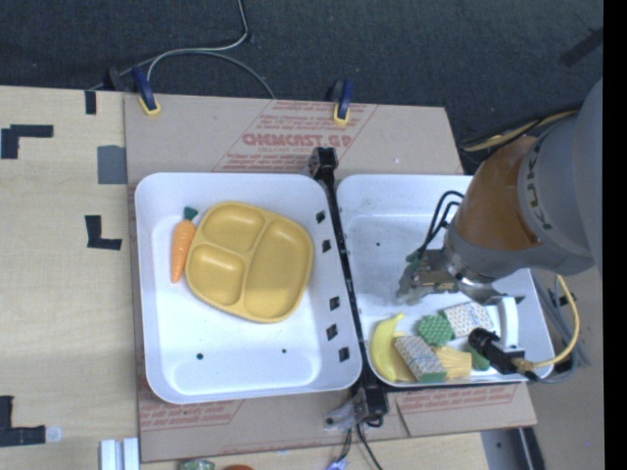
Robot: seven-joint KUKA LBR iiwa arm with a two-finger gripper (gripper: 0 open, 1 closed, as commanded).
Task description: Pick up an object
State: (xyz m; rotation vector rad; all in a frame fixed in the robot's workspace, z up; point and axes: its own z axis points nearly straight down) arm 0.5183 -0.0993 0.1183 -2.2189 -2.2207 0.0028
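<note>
Objects: one carrot [180,249] beside one yellow plate [249,260]; gripper [423,280] over right bin [382,221], grip unclear.

Red print reading "CHEMCAST GP" on the cardboard sheet [294,137], other lettering too small to read

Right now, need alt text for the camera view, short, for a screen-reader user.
The grey arm's gripper hangs low in the right bin, just above a pile of small toys at its near edge. The left bin holds a yellow divided plate with a toy carrot beside it.
</note>
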